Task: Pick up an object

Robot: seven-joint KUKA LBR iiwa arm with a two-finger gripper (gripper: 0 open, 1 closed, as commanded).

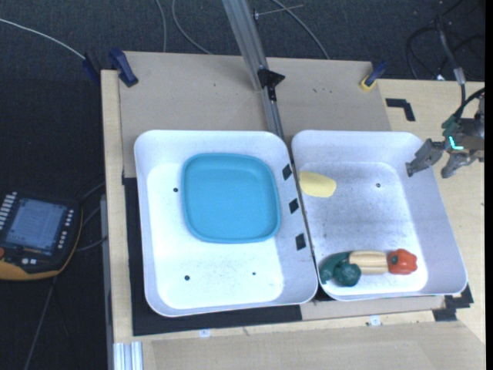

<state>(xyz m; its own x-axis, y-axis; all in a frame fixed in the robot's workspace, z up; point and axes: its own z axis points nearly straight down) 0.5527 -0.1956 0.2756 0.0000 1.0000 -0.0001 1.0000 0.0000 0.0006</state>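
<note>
In the right bin [362,222], a yellow lump [317,184] lies near the upper left corner. Along the bin's front wall sit a dark green piece [341,271], a tan roll [369,262] and a red pepper-like piece [401,262], side by side and touching. My gripper [435,161] hangs at the bin's upper right rim, far from all of these objects. Its two fingers are spread apart with nothing between them.
The left bin [162,268] holds a blue square plate [230,197]. A metal pole [248,33] runs from the top down to the gap between the bins. A handheld pendant [35,230] lies off the bench on the left. Cables cross the dark floor.
</note>
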